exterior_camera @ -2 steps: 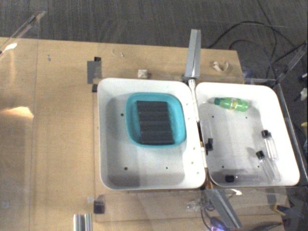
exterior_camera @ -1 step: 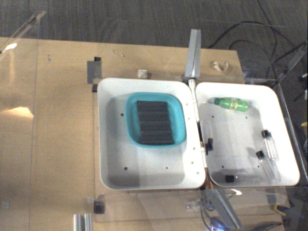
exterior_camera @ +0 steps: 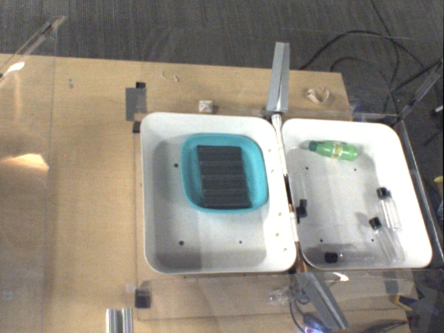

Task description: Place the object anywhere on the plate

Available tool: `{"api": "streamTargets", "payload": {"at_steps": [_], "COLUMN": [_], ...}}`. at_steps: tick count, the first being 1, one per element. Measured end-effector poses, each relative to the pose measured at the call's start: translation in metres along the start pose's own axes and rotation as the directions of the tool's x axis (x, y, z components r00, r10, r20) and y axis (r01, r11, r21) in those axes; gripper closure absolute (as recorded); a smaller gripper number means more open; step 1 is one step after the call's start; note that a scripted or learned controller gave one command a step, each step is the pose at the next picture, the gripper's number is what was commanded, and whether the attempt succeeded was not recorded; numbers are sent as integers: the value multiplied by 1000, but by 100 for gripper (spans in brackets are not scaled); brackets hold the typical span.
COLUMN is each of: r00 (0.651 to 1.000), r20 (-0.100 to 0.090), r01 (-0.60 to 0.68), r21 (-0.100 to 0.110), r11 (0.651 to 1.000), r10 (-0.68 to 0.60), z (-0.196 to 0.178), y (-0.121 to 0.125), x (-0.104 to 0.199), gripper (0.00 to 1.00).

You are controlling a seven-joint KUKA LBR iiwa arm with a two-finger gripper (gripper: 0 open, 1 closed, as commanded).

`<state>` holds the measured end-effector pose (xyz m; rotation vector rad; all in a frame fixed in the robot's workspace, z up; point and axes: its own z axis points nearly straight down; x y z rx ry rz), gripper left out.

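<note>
I look down on a wooden bench (exterior_camera: pixel 76 207) that carries two shallow white bins side by side; the left bin (exterior_camera: pixel 163 245) holds a teal plate (exterior_camera: pixel 258 175) with a dark ribbed pad (exterior_camera: pixel 222 177) lying on its middle; the plate sits toward the bin's 12 o'clock side, and nothing else rests on it.

The right bin (exterior_camera: pixel 409 186) holds the likely object, a green bottle (exterior_camera: pixel 334 150), lying on its side near the 12 o'clock wall, well apart from the plate, with the wall between the two bins in between; a clear tube with dark ends (exterior_camera: pixel 386 212) lies at about 4 o'clock in that bin, and a small dark piece (exterior_camera: pixel 330 257) sits near the 6 o'clock wall; I cannot tell what either is for.

From here I cannot tell the state of the robot's hand, or say whether it is spread or pressed together.

I judge the task not yet begun: the bottle is not lifted, not carried, not on the plate; picking it up, crossing to the left bin and setting it down are all left to do.
</note>
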<state>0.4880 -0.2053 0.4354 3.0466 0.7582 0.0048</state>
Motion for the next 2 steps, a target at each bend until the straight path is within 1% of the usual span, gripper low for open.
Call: {"api": "streamTargets", "payload": {"at_steps": [1, 2], "r00": [988, 961], "r20": [0, 0], "r01": [-152, -276], "r21": [0, 0], "r11": [988, 961], "r10": [152, 276], "z": [0, 0], "y": [0, 0], "x": [0, 0], "gripper": [0, 0]}}
